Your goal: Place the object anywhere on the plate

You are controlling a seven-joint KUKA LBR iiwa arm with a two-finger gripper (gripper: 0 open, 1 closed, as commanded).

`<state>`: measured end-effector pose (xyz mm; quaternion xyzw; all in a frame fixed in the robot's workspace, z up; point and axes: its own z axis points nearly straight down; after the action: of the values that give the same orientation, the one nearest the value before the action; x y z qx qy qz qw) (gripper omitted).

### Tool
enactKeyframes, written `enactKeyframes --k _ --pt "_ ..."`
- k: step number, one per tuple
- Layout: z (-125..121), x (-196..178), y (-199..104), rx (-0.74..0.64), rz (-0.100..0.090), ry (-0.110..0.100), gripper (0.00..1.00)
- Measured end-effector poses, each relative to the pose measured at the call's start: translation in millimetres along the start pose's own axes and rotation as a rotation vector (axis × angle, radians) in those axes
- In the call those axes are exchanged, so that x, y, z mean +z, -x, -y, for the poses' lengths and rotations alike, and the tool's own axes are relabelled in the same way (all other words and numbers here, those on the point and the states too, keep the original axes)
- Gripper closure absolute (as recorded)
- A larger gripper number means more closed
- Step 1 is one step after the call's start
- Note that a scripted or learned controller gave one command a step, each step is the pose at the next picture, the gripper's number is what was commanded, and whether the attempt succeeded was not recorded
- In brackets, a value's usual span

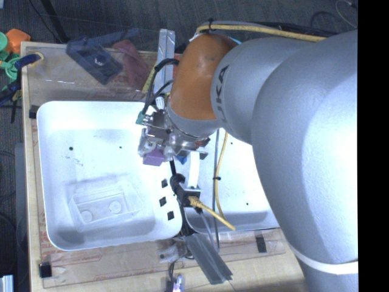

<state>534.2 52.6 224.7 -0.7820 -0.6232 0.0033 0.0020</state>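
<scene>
Gripper [159, 143] hangs over the right side of the left bin [44, 115], close to the wall between the two bins. A small purple object [152, 158] sits right at its tip, touching it or just under it. The big grey arm [292, 126] hides a lot of the gripper, so I cannot tell if it is spread, pressed together, or pinching the purple object. I also cannot tell if the object is lifted or lying on the bin floor.

The clear plate [103, 204] lies flat on the floor of the same bin. It is hard to see because it is see-through. From the gripper, the plate is down and to the left in the camera view, near but not under it.

So I think the next move has to carry the purple object that way, toward the bin's lower left part, and then go down onto the plate.
</scene>
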Motion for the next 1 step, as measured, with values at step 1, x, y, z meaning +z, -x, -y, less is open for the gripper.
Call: enactKeyframes --k 1 --pt "67.7 -1.1 -31.2 0.141 0.0 0.001 1.0"
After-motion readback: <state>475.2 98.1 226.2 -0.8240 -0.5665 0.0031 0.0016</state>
